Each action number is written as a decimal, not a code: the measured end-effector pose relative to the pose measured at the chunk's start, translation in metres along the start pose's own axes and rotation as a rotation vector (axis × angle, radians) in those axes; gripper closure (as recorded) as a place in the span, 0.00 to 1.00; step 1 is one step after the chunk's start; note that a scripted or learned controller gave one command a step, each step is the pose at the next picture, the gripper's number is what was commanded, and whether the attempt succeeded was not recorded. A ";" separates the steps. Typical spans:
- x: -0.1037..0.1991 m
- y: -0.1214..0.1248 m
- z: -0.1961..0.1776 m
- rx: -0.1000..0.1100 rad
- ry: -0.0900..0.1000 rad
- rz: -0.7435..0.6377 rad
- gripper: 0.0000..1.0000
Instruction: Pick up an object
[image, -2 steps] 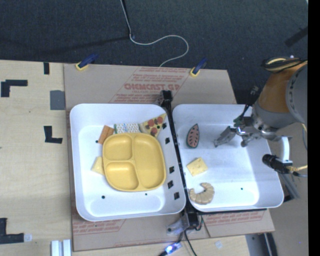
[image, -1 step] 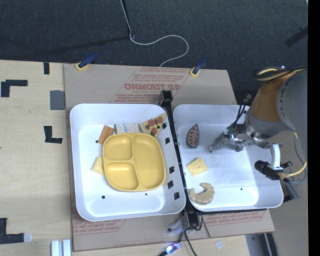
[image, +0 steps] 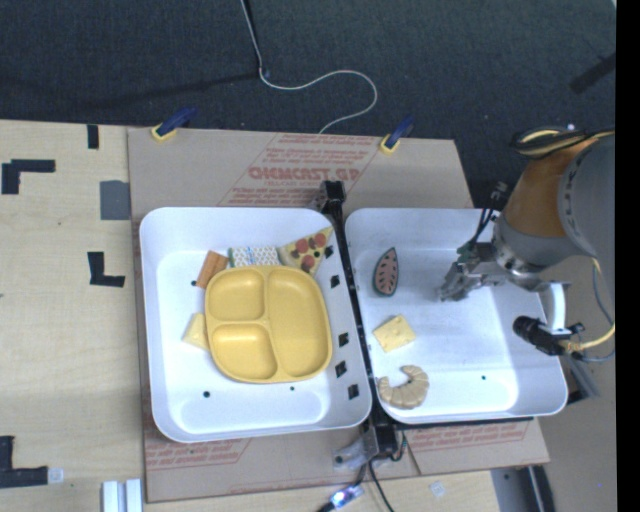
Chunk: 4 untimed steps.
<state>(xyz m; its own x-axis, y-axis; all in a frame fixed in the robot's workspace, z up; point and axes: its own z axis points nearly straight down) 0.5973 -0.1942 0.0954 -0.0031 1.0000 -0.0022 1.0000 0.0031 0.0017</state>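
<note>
two shallow white bins sit side by side on the bench (image: 60, 300), over a sheet of brown cardboard (image: 290, 170). the left bin (image: 165, 400) carries a yellow divided plate (image: 268, 322) near its middle. a pizza slice (image: 308, 250) lies at the plate's upper right edge, an orange-brown piece (image: 211, 268) at its upper left, and a pale yellow wedge (image: 194, 330) pokes out from under its left side.

the right bin (image: 540, 390) holds three loose things in its left half: a watermelon slice (image: 387, 271) near the top, a cheese block (image: 393, 333) below it, and a croissant (image: 405, 386) close to the bottom edge. they lie apart from one another.

the arm (image: 560, 200) comes in from the right. the pincer (image: 457, 287) hangs low over the middle of the right bin, right of the watermelon slice and apart from it. nothing shows between its tips; whether they stand wide or narrow cannot be told.

a thin white cable (image: 320, 85) loops across the dark floor above the bench.
</note>
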 end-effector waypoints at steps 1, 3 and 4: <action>0.003 -0.001 -0.062 0.000 0.002 0.001 1.00; 0.003 0.005 -0.129 0.001 0.003 0.001 1.00; 0.059 -0.009 -0.121 0.005 0.003 -0.002 1.00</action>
<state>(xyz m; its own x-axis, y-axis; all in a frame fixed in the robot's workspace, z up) 0.5884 -0.1348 0.2163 -0.0052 1.0000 0.0012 1.0000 0.0052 -0.0030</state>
